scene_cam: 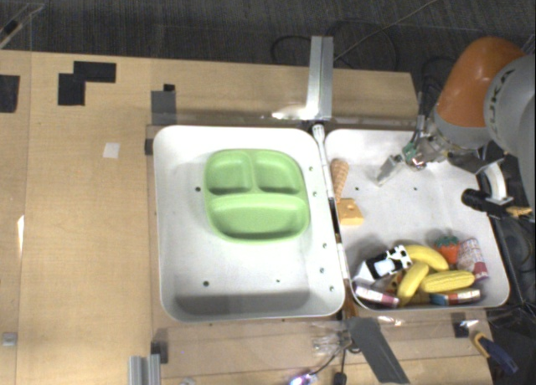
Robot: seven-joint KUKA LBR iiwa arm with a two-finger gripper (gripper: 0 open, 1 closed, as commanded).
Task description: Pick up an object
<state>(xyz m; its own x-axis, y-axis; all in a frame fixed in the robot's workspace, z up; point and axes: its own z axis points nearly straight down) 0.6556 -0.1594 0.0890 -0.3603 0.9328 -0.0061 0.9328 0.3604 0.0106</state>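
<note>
My gripper (400,160) hangs over the back part of the right bin (435,207), above bare white floor. It points down and to the left, and nothing shows in its grasp. A waffle cone (339,176) lies to its left by the bin's left wall. Just in front of the cone sits a tan wedge (350,212). Several toys are heaped in the front corner: two yellow bananas (429,269), a black-and-white cow toy (387,263), and markers (377,296).
The left bin (180,291) holds a green divided plate (255,192). A metal post (321,78) rises behind the wall between the bins. The grey arm with its orange band (477,82) fills the upper right. Cables lie along the right edge.
</note>
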